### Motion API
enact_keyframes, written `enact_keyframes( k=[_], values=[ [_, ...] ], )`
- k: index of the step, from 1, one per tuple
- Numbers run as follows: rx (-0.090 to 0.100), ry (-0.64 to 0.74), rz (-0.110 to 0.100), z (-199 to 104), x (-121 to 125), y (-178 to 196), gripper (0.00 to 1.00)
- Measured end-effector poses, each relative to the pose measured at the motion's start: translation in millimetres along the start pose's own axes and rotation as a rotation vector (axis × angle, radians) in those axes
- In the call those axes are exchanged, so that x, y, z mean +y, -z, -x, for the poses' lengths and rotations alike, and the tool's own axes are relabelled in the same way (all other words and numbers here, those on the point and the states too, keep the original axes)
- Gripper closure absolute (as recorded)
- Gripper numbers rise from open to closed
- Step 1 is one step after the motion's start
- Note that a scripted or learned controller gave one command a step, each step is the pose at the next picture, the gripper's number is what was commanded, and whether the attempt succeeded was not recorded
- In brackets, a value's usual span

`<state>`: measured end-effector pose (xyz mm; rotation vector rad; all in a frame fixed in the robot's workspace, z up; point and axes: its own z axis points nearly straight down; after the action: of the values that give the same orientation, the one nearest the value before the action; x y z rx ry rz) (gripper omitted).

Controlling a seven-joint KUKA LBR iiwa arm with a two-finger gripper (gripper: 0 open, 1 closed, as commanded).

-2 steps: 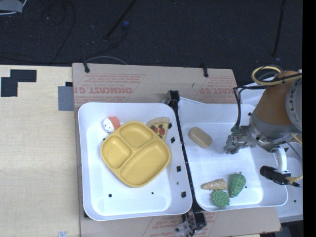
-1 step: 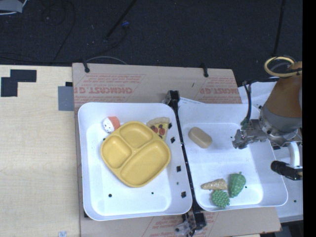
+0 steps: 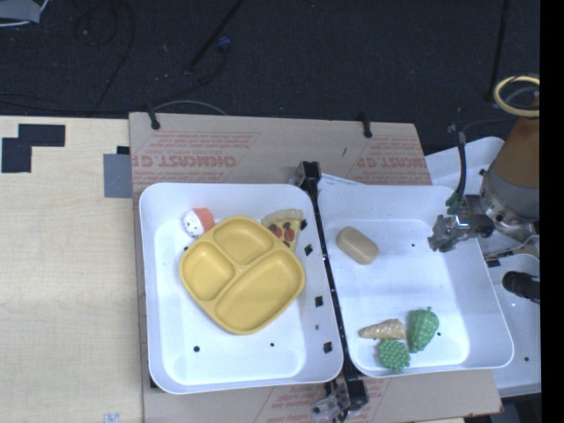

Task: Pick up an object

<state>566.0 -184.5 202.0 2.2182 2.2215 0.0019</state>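
Reaching in from the right edge of the frame, the arm (image 3: 515, 170) hangs its gripper (image 3: 448, 234) over the right rim of the right bin (image 3: 458, 333); whether the gripper is spread or pressed together cannot be told, and nothing is seen in it. Left of the gripper, in the upper part of that bin, lies a tan oval piece (image 3: 357, 244), well apart from it. Near the bin's lower edge sit a green strawberry-shaped toy (image 3: 422, 328), a round green toy (image 3: 393, 355) just beside it, and a pale cone (image 3: 382, 330) to their left. The left bin (image 3: 167, 342) holds a yellow divided plate (image 3: 243, 274), tilted in the frame. A pizza slice toy (image 3: 284, 226) lies at the plate's upper right edge, and a small white and orange piece (image 3: 197, 221) sits at its upper left. Both bins rest on brown cardboard (image 3: 264, 152) on the tabletop (image 3: 62, 280).
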Motion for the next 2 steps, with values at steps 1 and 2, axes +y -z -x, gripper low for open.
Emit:
enact_keyframes(
  k=[1, 2],
  values=[
    [0.002, 0.003, -0.005, -52, -10, 11, 1.00],
    [0.003, 0.003, -0.006, -104, -7, 4, 1.00]
  ],
)
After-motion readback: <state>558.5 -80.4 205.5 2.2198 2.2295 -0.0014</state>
